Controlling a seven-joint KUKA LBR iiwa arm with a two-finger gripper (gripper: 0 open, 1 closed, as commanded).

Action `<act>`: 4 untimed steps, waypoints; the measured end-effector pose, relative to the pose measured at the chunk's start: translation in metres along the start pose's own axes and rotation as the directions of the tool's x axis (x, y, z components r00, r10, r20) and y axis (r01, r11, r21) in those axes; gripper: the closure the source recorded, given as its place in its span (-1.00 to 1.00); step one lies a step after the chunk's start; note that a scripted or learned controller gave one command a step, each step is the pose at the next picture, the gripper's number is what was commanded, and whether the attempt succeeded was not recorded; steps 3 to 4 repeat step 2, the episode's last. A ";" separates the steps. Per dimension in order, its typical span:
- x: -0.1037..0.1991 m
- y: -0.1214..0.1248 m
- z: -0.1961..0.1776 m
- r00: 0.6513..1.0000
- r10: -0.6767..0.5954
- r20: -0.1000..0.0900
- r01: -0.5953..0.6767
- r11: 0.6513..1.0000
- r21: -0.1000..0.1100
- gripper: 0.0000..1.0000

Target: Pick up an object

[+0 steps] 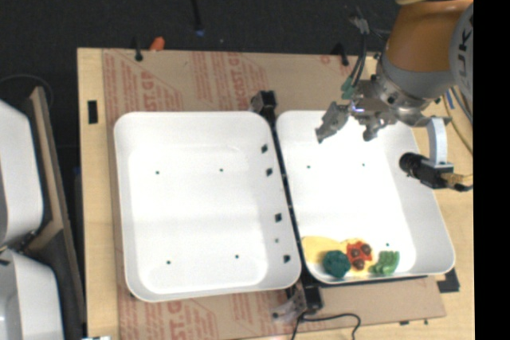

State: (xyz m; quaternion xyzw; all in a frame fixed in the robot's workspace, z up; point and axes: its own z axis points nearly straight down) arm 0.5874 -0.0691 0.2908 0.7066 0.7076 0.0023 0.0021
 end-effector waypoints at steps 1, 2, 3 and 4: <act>-0.002 -0.044 0.010 1.000 0.003 0.000 -0.003 1.000 0.006 -1.00; -0.010 -0.097 0.044 1.000 0.004 0.000 -0.004 1.000 0.009 -1.00; -0.010 -0.097 0.044 1.000 0.004 0.000 -0.004 1.000 0.009 -1.00; -0.010 -0.097 0.044 1.000 0.004 0.000 -0.004 1.000 0.009 -1.00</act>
